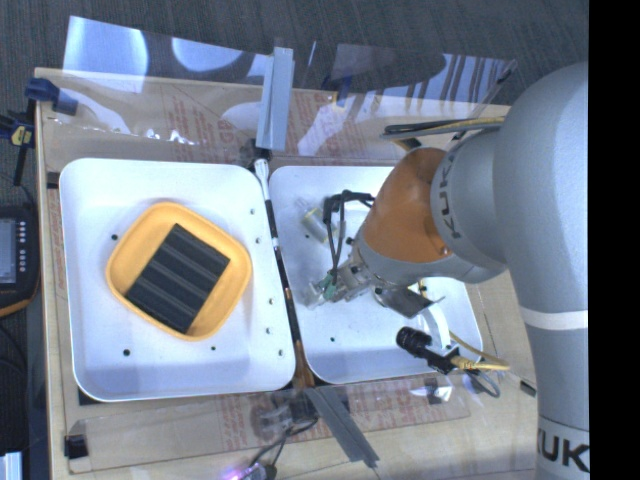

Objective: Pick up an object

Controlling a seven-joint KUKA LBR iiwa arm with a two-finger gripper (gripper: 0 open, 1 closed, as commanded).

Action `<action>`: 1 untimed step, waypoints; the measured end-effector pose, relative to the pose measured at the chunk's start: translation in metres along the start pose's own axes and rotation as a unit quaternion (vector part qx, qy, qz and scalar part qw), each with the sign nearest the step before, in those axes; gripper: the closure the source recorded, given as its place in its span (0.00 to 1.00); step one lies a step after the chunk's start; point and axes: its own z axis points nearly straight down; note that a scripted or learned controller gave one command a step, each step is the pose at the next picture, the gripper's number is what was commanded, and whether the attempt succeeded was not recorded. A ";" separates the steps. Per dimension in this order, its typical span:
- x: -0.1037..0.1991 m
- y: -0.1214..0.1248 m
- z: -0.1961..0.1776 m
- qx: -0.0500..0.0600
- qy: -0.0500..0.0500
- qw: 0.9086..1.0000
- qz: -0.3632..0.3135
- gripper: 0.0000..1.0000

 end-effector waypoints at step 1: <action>-0.038 0.029 -0.046 -0.002 -0.001 1.000 -0.025 1.00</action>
